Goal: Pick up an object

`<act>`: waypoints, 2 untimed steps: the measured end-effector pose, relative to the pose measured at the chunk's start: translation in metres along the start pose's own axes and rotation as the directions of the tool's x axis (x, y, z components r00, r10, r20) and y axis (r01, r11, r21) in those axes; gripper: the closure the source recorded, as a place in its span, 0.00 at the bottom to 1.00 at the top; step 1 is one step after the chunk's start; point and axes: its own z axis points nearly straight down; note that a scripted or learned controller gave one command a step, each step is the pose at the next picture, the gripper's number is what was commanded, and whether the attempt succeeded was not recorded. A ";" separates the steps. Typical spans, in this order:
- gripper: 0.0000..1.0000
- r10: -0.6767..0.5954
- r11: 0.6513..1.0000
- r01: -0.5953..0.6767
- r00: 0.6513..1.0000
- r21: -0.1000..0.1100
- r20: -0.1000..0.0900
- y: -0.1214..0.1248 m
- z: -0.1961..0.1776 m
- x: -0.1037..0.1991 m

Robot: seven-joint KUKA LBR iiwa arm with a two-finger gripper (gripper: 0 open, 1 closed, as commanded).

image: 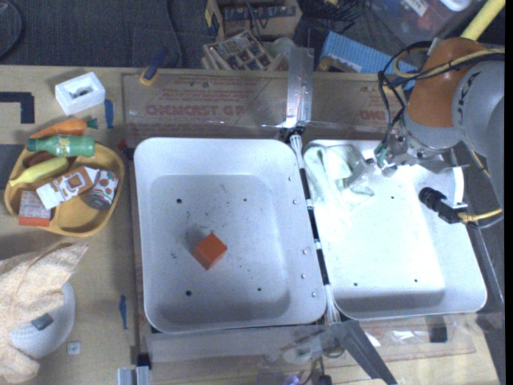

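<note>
An orange block (211,250) lies alone in the left bin (160,167), well apart from the robot's hand (365,175), which hovers over the right bin (417,295); its grip state cannot be told.

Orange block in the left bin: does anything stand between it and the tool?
Only the raised rims where the two bins meet. The orange block lies alone in the left bin; the tool is over the right bin's far corner.
</note>
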 end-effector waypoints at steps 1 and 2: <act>0.00 -0.045 0.999 0.045 0.999 0.003 0.000 0.010 -0.001 0.032; 0.00 -0.037 0.999 0.037 0.999 0.002 0.000 0.012 -0.001 0.041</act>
